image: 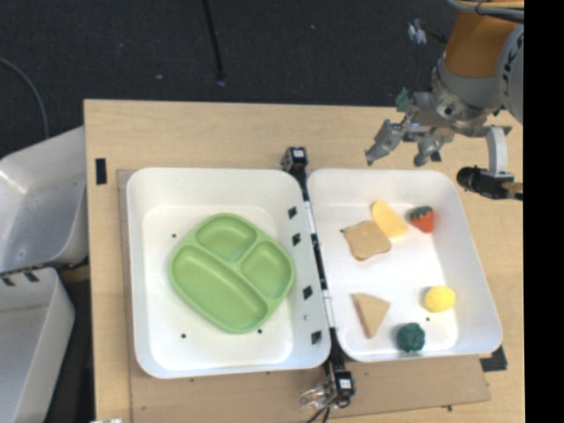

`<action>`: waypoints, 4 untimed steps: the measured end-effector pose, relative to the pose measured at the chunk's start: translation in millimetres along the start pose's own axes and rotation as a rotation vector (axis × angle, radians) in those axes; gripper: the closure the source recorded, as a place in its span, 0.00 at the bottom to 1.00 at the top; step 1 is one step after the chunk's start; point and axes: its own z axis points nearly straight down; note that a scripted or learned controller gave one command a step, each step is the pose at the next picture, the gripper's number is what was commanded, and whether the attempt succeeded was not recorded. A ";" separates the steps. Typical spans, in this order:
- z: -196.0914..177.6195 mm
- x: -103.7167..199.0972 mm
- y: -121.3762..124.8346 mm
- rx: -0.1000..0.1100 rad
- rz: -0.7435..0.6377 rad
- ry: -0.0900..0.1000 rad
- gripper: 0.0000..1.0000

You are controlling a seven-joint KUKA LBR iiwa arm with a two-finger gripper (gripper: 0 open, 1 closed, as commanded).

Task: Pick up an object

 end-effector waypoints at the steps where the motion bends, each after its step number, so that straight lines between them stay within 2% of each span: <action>1: -7.9 0.4 1.8 -0.013 -0.002 -0.001 0.00; 2: 55.8 -1.4 1.7 -0.006 -0.001 -0.002 0.00; 4: 140.0 -0.5 -0.7 -0.010 0.002 -0.003 0.00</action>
